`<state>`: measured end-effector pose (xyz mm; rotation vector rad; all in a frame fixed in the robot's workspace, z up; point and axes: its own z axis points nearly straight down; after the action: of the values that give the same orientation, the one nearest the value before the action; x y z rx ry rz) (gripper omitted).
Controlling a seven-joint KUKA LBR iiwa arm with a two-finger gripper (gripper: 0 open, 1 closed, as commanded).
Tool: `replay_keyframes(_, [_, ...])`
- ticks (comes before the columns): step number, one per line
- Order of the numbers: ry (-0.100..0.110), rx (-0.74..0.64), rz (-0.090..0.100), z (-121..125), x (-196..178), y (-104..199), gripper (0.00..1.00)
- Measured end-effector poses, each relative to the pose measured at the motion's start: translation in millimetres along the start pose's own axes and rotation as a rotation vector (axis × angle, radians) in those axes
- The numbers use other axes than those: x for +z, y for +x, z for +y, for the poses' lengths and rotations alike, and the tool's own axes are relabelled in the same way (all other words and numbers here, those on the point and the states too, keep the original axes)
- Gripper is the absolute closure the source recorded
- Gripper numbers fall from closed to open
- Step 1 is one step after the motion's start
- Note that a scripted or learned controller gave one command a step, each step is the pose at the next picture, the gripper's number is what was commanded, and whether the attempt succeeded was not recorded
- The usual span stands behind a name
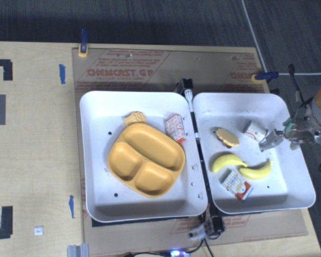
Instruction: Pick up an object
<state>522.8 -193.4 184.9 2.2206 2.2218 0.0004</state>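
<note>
Jaws [268,140]: state unclear, over right bin [305,197] | banana [241,166]: yellow, curved, lying flat

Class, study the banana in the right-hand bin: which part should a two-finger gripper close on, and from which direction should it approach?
Probably the banana at mid-length, coming straight down from above. It lies flat on the bin floor, curving left to right, so the fingers should close across its narrow width. A small carton sits close below it, so avoid that end.

Claw [269,140] hovers over right bin [294,197] near banana [241,166].
</note>
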Motion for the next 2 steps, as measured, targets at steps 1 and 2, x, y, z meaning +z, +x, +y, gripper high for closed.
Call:
replay_keyframes(1, [-0.002, 0.0, -0.001, -35.6, 99.7, 32.3, 0.0])
replay_keyframes(2, [-0.006, 0.002, -0.002, -34.5, 89.7, 32.2, 1.0])
